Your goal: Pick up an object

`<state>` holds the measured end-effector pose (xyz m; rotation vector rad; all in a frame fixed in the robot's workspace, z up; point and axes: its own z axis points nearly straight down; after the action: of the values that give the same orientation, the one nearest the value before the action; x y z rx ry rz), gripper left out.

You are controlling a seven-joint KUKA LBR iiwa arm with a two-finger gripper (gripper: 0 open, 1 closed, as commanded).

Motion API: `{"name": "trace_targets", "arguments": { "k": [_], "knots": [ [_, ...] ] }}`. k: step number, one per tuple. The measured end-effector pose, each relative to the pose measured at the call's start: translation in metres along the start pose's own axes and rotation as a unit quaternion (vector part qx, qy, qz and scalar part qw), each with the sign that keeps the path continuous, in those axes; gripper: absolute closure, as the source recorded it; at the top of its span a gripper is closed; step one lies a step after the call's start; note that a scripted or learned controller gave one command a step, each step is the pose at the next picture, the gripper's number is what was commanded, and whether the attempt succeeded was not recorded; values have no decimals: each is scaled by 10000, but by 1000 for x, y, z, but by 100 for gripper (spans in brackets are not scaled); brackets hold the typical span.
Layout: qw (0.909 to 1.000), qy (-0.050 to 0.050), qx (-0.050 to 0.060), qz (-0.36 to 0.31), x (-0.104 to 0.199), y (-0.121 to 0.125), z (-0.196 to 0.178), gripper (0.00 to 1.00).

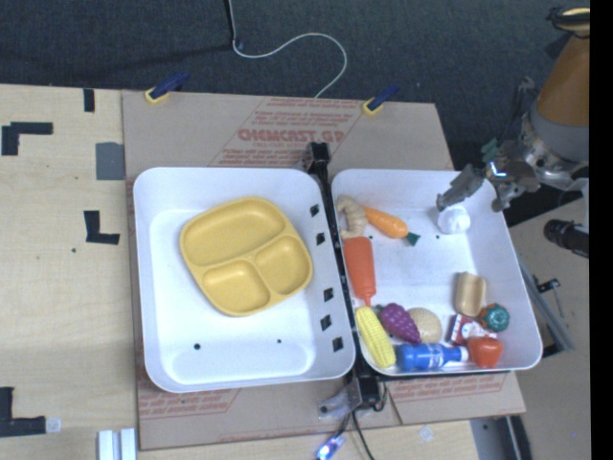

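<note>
Two white bins sit side by side on the bench; the left bin (pixel 163 353) holds a yellow divided plate (pixel 246 254). Over the right bin's (pixel 508 257) far right corner hangs the tool (pixel 476 188), its grip unreadable from here. A toy carrot (pixel 388 224) lies near the far left corner, long axis slanting, green tip pointing right. An orange sausage (pixel 360 267) lies just beside it, lengthwise along the divider.

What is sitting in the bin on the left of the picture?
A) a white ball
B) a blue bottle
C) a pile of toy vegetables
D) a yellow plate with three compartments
D: the yellow divided plate lies alone in the left bin, while the toy foods, such as the corn cob and the blue bottle, are in the right bin.
</note>
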<state>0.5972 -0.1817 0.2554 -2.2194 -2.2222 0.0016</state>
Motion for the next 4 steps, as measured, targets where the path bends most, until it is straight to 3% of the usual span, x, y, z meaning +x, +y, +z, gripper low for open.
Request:
{"name": "trace_targets", "arguments": {
  "k": [1, 2, 3, 4],
  "knots": [
    [10000, 0, 0, -8, 1, 0, -10, 100],
    [10000, 3, -19, -2, 24, -62, -69, 100],
    [10000, -4, -27, 5, 27, -114, -133, 100],
    [10000, 11, 29, -17, 75, -114, -77, 100]
  ]
}}
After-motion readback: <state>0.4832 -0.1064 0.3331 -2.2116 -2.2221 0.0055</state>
